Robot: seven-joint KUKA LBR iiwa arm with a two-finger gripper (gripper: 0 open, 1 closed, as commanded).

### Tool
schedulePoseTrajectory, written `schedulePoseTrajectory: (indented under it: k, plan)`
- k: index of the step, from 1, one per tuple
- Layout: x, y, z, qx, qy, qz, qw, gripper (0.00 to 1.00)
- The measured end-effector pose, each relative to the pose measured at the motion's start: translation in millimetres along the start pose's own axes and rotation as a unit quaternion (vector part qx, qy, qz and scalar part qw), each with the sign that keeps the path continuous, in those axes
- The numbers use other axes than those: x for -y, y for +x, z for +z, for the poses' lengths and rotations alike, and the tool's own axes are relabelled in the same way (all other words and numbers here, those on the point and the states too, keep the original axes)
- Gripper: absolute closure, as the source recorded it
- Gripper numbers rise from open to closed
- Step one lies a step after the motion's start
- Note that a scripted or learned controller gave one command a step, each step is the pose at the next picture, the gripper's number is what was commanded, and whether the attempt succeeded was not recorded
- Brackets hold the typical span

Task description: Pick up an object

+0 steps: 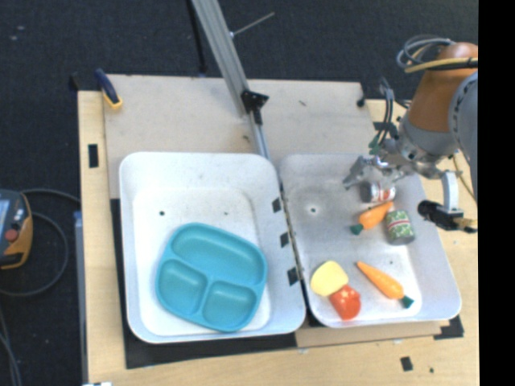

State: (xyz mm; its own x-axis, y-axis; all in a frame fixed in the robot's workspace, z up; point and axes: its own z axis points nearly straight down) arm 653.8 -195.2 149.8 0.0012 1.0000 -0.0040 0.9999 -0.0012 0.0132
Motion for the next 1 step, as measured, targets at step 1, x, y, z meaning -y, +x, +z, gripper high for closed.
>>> schedulePoseTrajectory:
  k: [1]
  plan:
    - [1.2,-1.4,-6.3,0.0,0.002,0.0,1.0,1.0]
